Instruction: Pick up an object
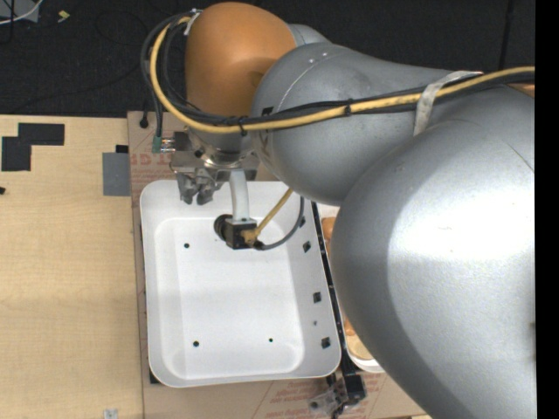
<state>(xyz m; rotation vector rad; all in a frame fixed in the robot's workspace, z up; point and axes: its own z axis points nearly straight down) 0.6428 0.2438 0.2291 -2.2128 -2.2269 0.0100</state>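
My gripper hangs below the orange wrist band, over the far left rim of the left white bin. I see nothing held under it. A grey strut runs down from the wrist to a small black part with a yellowish cable, above the bin's far floor. The bare floor of this bin shows only a few small dark dots. In the right bin, tan-orange objects peek out at the arm's edge; the big grey arm hides most of that bin.
The grey arm body covers the right half of the view. Left of the bins lies a light wooden bench top with black and grey marks. A dark divider runs between the bins.
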